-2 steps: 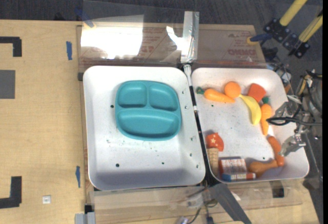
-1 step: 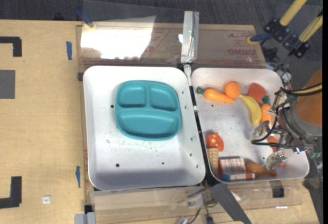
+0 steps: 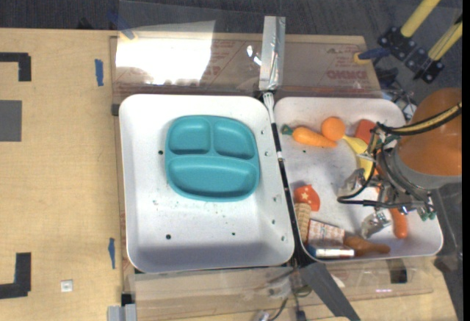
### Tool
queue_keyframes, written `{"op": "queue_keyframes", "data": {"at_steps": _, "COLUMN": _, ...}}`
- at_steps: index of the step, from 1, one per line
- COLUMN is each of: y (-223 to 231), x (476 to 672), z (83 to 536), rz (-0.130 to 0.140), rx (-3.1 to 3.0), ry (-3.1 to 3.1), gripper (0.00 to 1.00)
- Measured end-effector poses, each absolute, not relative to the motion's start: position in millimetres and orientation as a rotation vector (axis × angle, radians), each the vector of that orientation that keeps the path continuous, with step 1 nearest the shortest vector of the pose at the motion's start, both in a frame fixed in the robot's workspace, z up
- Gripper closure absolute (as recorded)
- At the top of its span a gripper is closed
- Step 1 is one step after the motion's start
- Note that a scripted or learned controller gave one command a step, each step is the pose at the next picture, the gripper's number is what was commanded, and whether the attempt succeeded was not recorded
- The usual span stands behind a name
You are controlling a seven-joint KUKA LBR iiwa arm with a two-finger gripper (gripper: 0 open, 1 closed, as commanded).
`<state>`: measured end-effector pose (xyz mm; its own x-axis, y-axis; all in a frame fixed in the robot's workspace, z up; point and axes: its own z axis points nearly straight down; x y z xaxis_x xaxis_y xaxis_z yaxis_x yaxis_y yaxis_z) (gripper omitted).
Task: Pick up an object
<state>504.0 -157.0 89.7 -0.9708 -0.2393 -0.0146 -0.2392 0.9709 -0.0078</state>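
While the arm [image 3: 433,143] hangs low over the right bin [image 3: 323,110], we see nothing lifted yet. Gripper [image 3: 378,220] sits down among the clutter near a small orange-red piece [image 3: 399,225] and a brown stick-shaped item [image 3: 361,243]; we cannot tell its state under the cables. Carrot [image 3: 312,137] and orange ball [image 3: 333,127] lie further back. Left bin [image 3: 139,187] holds the teal divided plate [image 3: 213,156]. Grasp and lift both remain, by our read.

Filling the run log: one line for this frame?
gripper low in right bin | beside carrot, orange | teal plate in left bin
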Motion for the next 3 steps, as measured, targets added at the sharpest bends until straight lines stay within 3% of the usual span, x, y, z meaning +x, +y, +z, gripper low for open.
{"op": "queue_keyframes", "data": {"at_steps": 1, "y": -136, "x": 526.4, "z": 107, "rz": -0.001, "rx": 0.416, "ry": 3.105, "gripper": 0.0}}
{"op": "queue_keyframes", "data": {"at_steps": 2, "y": -134, "x": 614.0, "z": 102, "rz": -0.009, "rx": 1.028, "ry": 2.982, "gripper": 0.0}}
{"op": "queue_keyframes", "data": {"at_steps": 3, "y": -162, "x": 557.8, "z": 89, "rz": 0.0, "rx": 1.168, "ry": 2.906, "gripper": 0.0}}
